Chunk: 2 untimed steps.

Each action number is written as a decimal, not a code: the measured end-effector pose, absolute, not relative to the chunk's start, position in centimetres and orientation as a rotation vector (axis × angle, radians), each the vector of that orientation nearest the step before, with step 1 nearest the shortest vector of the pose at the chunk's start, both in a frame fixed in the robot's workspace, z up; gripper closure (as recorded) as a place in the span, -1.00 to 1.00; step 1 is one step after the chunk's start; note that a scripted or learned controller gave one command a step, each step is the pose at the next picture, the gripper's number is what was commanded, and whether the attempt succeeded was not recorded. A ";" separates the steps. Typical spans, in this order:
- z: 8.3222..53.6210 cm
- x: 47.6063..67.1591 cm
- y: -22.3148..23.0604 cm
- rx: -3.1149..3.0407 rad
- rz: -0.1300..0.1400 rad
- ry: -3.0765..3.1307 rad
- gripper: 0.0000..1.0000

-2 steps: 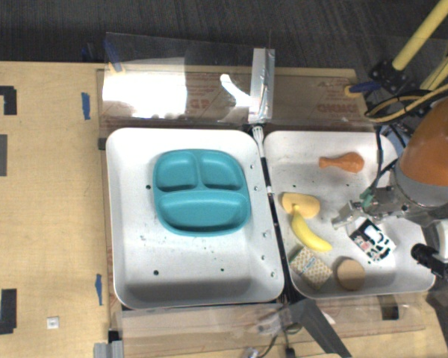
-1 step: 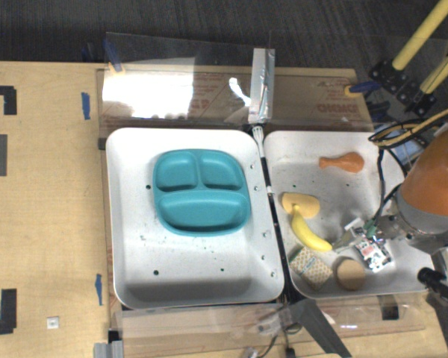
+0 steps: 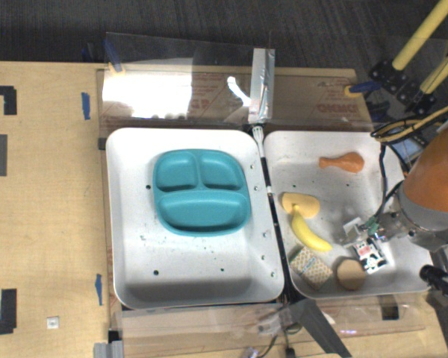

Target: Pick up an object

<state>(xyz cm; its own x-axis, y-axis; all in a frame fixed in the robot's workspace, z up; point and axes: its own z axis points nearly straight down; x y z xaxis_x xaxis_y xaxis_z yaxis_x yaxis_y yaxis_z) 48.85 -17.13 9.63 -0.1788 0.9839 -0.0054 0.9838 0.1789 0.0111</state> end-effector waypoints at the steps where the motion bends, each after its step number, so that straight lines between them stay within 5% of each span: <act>1: 18.8 48.1 -9.1 1.685 0.002 2.650 1.00; 2: 24.9 50.5 -3.7 1.890 0.000 2.509 1.00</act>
